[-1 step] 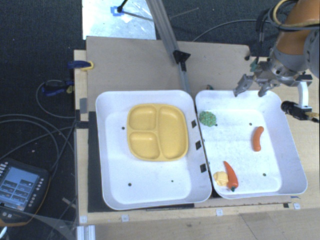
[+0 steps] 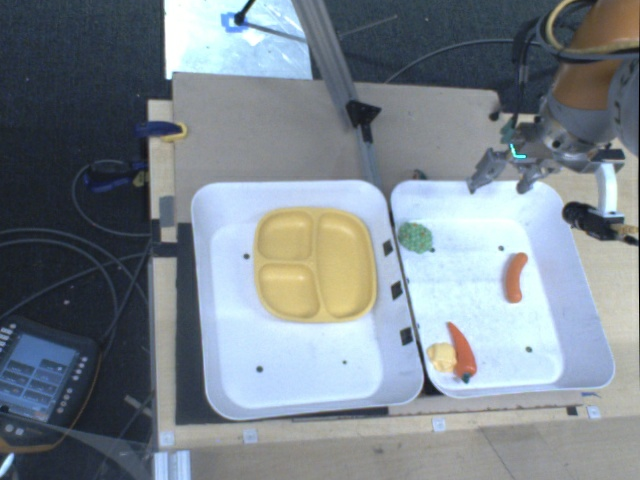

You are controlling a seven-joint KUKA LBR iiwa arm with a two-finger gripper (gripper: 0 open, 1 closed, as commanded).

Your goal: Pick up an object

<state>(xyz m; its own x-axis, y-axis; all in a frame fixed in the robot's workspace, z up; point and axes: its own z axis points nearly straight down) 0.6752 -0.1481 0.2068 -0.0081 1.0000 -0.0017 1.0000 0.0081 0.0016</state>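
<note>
Brown board covers the table [image 2: 260,128], which carries two shallow white bins side by side. In the left bin [image 2: 230,368] lies a yellow divided plate [image 2: 312,265]. The right bin [image 2: 575,358] holds a sausage [image 2: 515,277], a red pepper [image 2: 461,349] touching a small yellow piece [image 2: 440,354], and a green broccoli floret [image 2: 415,236]. Above its far rim hangs the gripper [image 2: 508,173], fingers spread apart, gripping nothing.
</note>
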